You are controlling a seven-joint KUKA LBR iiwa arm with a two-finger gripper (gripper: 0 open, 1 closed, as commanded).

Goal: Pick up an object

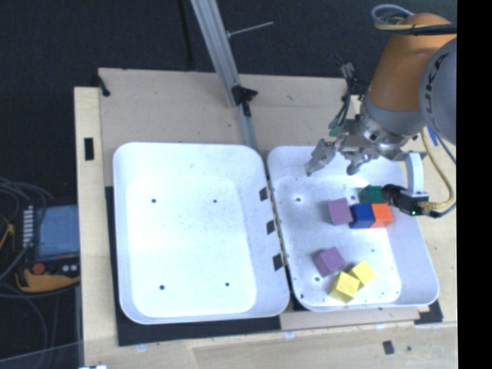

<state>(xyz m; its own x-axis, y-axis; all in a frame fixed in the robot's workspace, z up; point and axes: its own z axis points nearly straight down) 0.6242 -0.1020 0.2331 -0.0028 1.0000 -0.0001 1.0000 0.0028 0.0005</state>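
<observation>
Two bins: left bin [138,229] and right bin [296,183] sit side by side on the desk [88,229].
Landmark: right bin.
Gripper [336,162]: hangs over the far end of the right bin, fingers spread wide, nothing between them.
Blocks: all in the right bin.
Purple block [338,211]: mid-bin, touching the blue block [362,216].
Orange block [382,215]: just beside the blue one; green block [373,194] behind.
Near end: second purple block [329,260], two yellow blocks [345,285] [363,272].
</observation>
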